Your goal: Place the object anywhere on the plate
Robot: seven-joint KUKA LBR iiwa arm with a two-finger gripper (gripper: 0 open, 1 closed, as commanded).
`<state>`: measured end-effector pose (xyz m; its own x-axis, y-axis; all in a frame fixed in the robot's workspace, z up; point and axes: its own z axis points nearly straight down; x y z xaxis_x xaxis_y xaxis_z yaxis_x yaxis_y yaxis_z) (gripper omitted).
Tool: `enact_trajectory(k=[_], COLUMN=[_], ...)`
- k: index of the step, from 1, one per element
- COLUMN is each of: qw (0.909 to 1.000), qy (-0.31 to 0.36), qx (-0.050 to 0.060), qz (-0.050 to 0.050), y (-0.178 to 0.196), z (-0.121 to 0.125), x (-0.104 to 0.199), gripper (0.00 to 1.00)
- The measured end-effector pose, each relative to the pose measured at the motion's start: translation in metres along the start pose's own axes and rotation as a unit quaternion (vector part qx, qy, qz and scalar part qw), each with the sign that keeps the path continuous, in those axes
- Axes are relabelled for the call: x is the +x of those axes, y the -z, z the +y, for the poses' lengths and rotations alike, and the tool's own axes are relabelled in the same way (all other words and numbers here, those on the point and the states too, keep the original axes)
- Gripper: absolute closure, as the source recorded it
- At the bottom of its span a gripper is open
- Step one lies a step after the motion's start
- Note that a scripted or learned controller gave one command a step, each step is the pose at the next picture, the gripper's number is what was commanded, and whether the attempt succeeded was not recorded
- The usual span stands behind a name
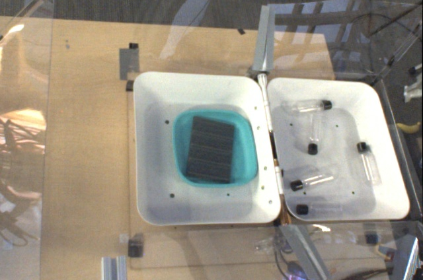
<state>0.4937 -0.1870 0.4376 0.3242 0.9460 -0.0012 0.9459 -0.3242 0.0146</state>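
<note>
There's the pale wooden bench [79, 160], and sitting flat on it, two shallow white bins touching side by side: the left bin [152, 140] and the right bin [383, 140]. Small dark brackets [129, 61] sit by the left bin's corners.

Dark block [211, 149] atop teal plate [246, 152]; open margin w/in left bin [153, 160].

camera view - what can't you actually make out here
- Clear vials in the right bin: see-through against white, so their exact count and outlines are unclear.
- Dark ridged block on the teal plate: too small to identify its material.
- Plate surface beneath the block: hidden.
</note>
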Motion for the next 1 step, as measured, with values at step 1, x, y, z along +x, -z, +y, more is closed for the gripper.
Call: enact_trajectory(k=[1], qw=[0.9965], qy=[-0.084], qx=[0.001], qz=[0.000], y=[-0.0003], z=[-0.0006], x=[-0.0122], gripper=[0.00])
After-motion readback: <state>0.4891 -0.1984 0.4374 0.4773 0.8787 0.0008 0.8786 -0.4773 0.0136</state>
